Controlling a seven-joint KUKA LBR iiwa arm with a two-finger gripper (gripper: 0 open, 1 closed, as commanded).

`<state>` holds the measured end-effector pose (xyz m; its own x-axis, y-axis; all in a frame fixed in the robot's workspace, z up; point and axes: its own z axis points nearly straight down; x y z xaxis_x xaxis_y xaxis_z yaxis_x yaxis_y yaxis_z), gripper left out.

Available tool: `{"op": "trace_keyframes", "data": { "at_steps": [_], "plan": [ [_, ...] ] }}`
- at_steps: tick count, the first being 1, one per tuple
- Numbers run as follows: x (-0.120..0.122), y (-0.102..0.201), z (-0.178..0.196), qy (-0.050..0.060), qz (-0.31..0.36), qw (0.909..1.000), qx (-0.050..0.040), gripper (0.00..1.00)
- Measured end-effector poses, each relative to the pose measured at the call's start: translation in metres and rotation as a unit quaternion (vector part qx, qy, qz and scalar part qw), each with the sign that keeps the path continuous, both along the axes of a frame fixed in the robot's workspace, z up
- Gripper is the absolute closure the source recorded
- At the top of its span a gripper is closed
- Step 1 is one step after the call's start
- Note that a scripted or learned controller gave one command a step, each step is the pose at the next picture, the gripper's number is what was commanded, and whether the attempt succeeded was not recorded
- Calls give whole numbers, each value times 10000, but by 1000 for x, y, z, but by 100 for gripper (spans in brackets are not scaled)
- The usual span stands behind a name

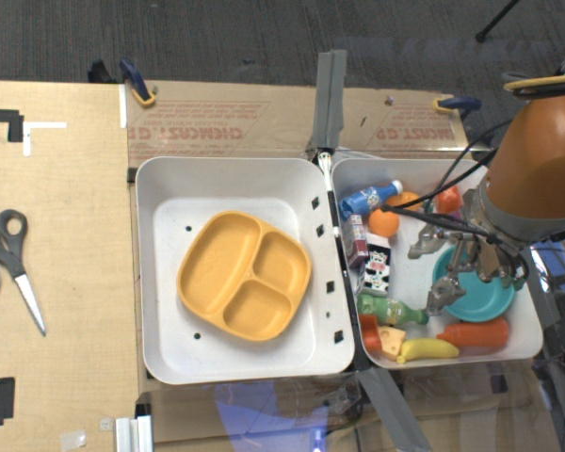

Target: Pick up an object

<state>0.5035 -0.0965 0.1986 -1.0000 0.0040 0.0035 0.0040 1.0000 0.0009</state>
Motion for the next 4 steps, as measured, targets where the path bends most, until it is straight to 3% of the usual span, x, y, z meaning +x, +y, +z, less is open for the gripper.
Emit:
{"op": "trace_keyframes", "data": {
  "at_steps": [1,2,3,4],
  "plan": [
    [114,-3,-108,-31,517,9987,-5,0],
    [127,-31,-107,-41,702,9975,-6,0],
    [128,-31,-99,-52,710,9975,-7,100],
    [128,-30,-99,-51,711,9975,-7,0]
  ]
}}
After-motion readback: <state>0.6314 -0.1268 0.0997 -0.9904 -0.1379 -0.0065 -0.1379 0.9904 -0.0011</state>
